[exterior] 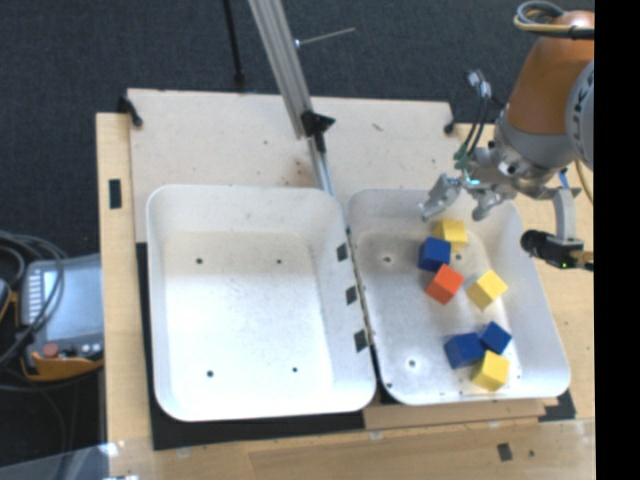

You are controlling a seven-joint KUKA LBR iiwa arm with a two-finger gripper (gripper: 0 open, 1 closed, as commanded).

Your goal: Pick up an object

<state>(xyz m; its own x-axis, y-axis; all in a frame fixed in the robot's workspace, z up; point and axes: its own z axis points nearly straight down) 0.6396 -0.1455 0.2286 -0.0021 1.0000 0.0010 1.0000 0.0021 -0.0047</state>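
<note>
We see the bench [115,298] carrying two shallow white bins side by side; the left bin [250,308] lies beside the right bin [400,268], which holds all the blocks; the grey and orange arm [545,88] reaches in from the right, and its gripper [462,200] hangs over the far end of the right bin with its fingers spread and nothing between them. The nearest candidates sit just below it: a yellow cube [452,231] touching a blue cube [434,254], then an orange cube [445,284] and another yellow cube [489,288]; a cluster of two blue cubes and a yellow one [481,353] lies at the near end. We judge these blocks light, rigid and probably smooth-faced, so we would close on two opposite flat sides, squarely; the yellow cube's neighbour crowds one face.
</note>
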